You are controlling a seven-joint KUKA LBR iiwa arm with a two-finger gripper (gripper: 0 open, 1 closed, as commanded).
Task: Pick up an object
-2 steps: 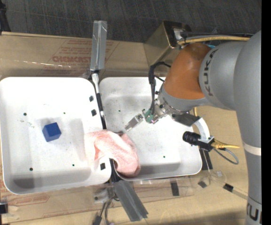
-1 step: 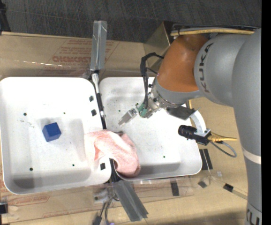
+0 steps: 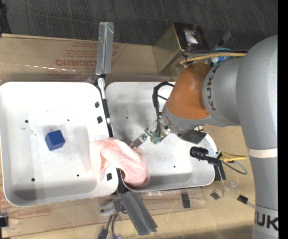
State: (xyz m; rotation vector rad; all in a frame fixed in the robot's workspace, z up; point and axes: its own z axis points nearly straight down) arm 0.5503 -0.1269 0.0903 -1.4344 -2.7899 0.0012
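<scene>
Gripper sits low in the right bin, whether released or clenched I cannot tell, touching the pink cloth draped over the divider just lower left, its length running toward lower right.

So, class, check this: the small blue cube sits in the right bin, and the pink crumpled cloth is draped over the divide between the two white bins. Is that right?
One detail is wrong. The camera view shows the small blue cube in the left white bin, not the right white bin. The pink crumpled cloth is indeed draped over the divide between the two.
</scene>
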